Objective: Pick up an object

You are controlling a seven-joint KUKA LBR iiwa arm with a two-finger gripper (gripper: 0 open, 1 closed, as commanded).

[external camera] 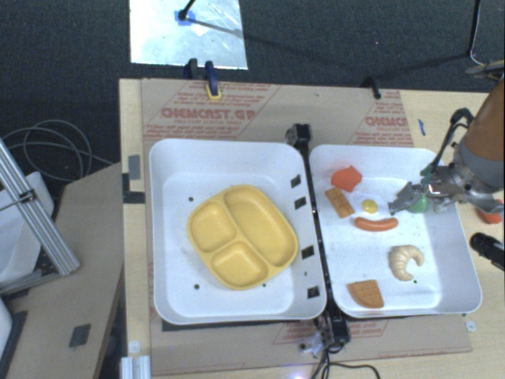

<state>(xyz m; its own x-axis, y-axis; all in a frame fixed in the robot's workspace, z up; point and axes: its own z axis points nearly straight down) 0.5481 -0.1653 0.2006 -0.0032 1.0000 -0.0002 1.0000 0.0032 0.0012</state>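
Observation:
My gripper [401, 202] hangs low over the upper right part of the right bin [454, 290], pointing left toward a small fried egg [369, 207]. A bit of green [419, 205] shows right against the gripper; whether it is a held object or part of the tool is unclear. Just below the gripper lies a red-brown sausage [376, 224]. A red-orange piece [346, 178] and a tan waffle cracker [340, 203] lie to the left. A pale croissant [405, 260] and an orange bread slice [366, 293] lie toward the front.
The left bin [170, 212] holds a yellow three-compartment plate [241, 235]. A black divider with clips [306, 212] runs between the bins. The arm's grey and orange wrist [483, 144] comes in at the right edge, with cables beside it.

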